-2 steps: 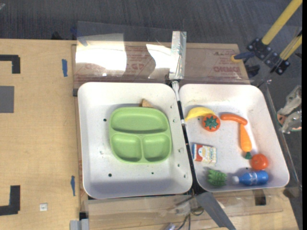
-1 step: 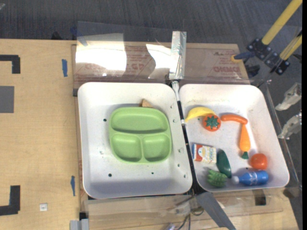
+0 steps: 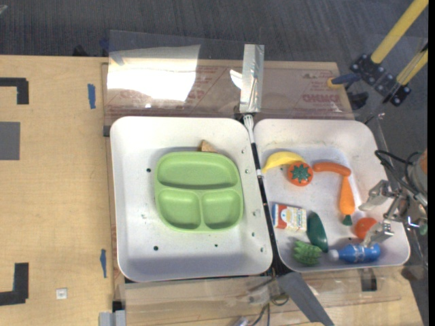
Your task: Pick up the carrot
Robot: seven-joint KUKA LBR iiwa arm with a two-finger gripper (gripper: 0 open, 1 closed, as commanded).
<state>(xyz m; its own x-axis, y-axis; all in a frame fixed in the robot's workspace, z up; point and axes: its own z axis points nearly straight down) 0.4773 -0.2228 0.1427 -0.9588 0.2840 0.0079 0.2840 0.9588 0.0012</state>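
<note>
Blue bottle (image 3: 359,252) lies below the slim orange carrot (image 3: 347,195).

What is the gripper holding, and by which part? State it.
Nothing visibly. The gripper sits at the right bin's edge; the carrot lies apart from it.

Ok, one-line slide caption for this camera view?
Gripper at the right bin's edge beside the carrot; green plate in the left bin.
</note>
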